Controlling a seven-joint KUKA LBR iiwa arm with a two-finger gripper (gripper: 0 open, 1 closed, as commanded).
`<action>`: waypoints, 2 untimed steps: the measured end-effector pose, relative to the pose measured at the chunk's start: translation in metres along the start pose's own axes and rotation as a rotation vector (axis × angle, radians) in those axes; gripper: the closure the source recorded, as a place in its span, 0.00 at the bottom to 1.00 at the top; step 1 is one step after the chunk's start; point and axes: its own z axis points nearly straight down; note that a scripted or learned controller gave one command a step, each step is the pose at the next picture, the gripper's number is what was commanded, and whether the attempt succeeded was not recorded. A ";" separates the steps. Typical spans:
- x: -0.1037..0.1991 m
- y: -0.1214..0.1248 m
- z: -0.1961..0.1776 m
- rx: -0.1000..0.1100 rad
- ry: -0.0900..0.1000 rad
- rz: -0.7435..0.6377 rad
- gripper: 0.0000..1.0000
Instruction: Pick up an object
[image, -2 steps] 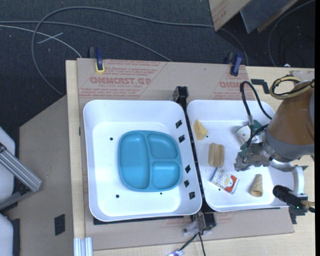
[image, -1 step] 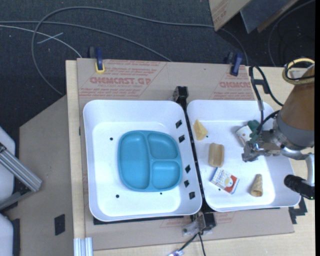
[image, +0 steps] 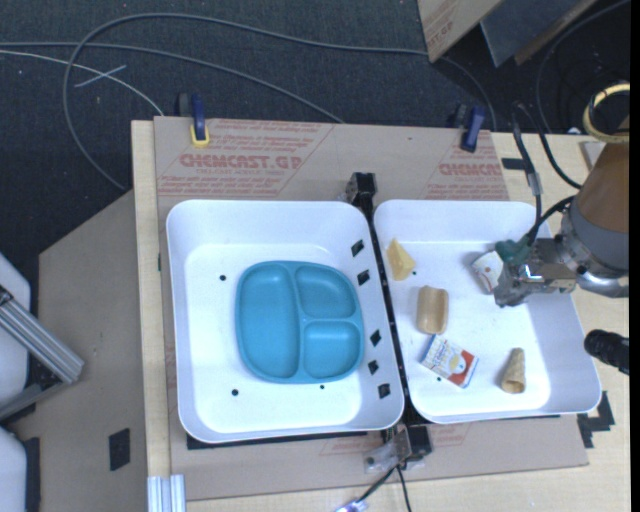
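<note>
Both white bins look like smooth, slightly glossy moulded plastic, and the blue divided plate in the left one is smooth plastic with a soft sheen. The counter is matt brown board, paper-faced, printed with red lettering. The small carton looks like printed cardboard. The cone and the tan block have a dull, slightly rough surface. The hand shows bare grey metal
</note>
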 end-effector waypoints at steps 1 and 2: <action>0.040 0.013 0.008 0.003 0.001 -0.001 1.00; 0.095 0.032 0.005 0.002 0.002 -0.004 1.00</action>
